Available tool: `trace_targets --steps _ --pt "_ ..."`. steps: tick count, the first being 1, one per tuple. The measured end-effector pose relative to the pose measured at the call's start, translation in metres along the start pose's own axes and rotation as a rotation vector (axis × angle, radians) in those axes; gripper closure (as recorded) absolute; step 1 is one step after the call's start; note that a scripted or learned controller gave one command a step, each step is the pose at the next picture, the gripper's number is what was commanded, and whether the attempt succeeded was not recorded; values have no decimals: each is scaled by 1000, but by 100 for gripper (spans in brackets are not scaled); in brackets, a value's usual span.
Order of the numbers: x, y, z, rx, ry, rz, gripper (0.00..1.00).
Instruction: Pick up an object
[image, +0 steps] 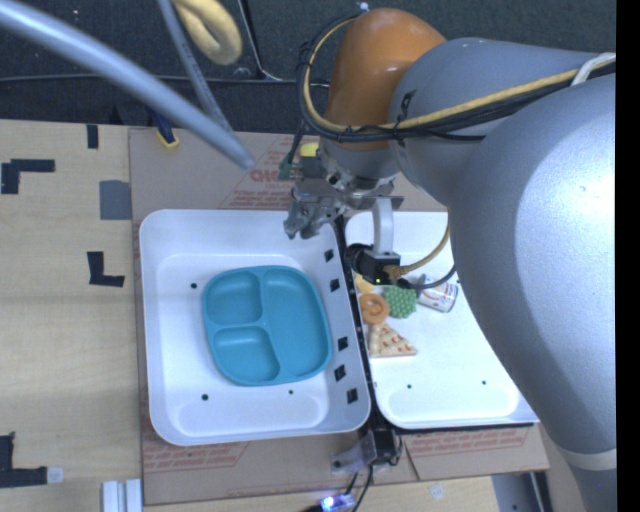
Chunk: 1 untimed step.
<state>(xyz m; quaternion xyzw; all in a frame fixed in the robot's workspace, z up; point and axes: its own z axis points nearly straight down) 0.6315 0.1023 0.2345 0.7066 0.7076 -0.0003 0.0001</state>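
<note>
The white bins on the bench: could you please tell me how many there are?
2. The left bin holds a blue divided plate; the right bin beside it holds small items, partly covered by the arm.

Two white bins: the left bin (165, 300) holds one blue divided plate (266, 326). The right bin (470, 390) holds perhaps four small things, partly hidden: green toy (401, 300), clear cup (440, 296), orange piece (373, 308), waffle-like wedge (391, 344).

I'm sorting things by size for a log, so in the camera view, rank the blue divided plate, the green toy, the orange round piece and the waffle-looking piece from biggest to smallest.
1. Blue divided plate, by far the largest.
2. Waffle-looking piece.
3. Green toy and orange round piece look about alike and partly overlap, so I won't rank them.
</note>
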Motion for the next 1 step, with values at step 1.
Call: trace_targets --steps 1 --pt "0 0 1 1 -1 0 0"
